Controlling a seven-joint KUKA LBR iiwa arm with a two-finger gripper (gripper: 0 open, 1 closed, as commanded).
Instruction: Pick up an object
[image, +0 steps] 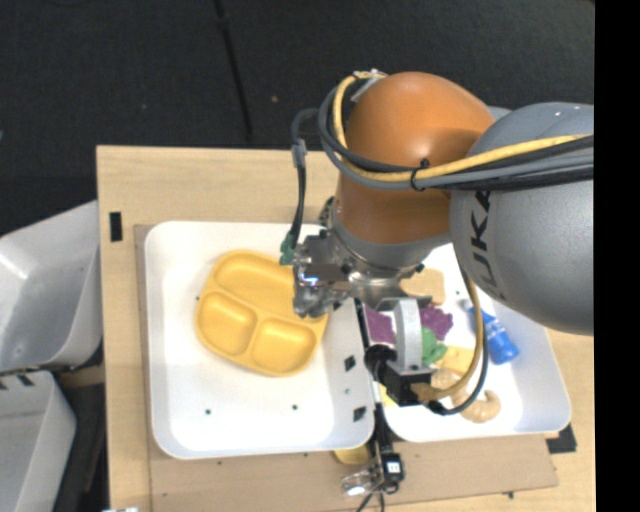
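The arm reached in from the right, its orange band hanging over the seam between the two white bins. The gripper (313, 285) sat low at the far right part of the left bin (180, 400), right at the right-hand edge of the yellow plate (255, 320). The wrist hid the claw from above, so it could not be told whether it was apart, together or clamped on anything, nor whether it touched the plate.

The yellow plate, a divided dish with three hollows, lay flat near the middle of the left bin, and was the only thing there.

The right bin (545, 395) held a small heap, partly covered by the arm: a purple piece (437, 321) with a green piece (430, 347) just beside it, a blue object (501, 343) to their right, a pale tan piece (428, 285) on the far side and a curved tan piece (483, 406) at the near side. Both bins rested on the wooden bench (120, 180).
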